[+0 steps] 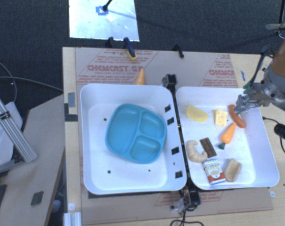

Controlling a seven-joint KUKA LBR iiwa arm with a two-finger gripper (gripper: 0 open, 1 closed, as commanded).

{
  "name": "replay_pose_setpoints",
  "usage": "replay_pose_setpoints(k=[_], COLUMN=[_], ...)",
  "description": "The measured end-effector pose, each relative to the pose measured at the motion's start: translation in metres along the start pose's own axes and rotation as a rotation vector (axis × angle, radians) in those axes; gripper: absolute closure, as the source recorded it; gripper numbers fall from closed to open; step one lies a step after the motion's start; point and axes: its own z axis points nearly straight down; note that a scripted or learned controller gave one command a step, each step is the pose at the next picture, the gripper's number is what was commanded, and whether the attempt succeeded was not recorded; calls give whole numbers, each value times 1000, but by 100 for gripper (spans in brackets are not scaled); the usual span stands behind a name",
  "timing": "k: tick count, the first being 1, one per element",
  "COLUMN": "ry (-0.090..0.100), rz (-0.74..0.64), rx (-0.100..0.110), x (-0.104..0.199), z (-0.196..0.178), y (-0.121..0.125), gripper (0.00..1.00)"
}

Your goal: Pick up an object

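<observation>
The counter [109,62] carries two bins; the left bin [97,173] holds a blue tray [135,133]; the right bin [264,171] holds small food toys; the gripper [241,102] hangs at its far edge, just beside a red sausage [237,116]; finger state I cannot tell; this looks like the approach step; next it must descend squarely over the sausage.

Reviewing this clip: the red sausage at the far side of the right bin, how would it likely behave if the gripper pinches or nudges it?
The red sausage looks rounded and elongated, so a sideways nudge would probably roll it. Its surface seems smooth, likely moulded plastic, so it may slip from a pinch. It appears small, probably light and stiff. The gripper sits at its upper end, and the carrot lies close below it.
</observation>
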Motion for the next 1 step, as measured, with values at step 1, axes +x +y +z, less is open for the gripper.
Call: replay_pose_setpoints(k=[1], ry=[-1], rz=[-5], rx=[-3], x=[0], z=[-11], y=[1], gripper=[100])
